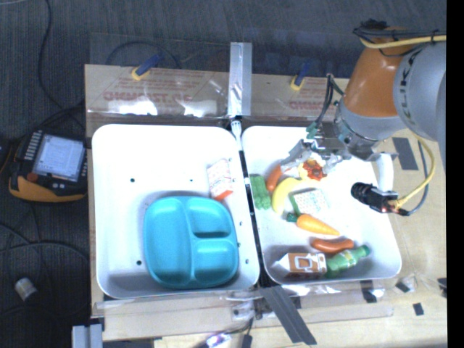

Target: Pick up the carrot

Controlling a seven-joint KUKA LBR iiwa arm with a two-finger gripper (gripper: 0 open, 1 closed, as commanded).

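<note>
**Gripper hovering far of the carrot, approach not yet finished**

The carrot [317, 225] is lying in the right bin [384, 263], just beyond a red sausage [332, 246] and bottle [304, 264]. Farther back, the gripper [313, 159] is hanging open and empty over a banana [285, 191]. Judging by this, it needs shifting nearer and lowering around the carrot.

The carrot [317, 225], orange with a green stub at its left end, lies flat in the right bin [384, 256], its pointed tip aimed toward the lower right.
</note>
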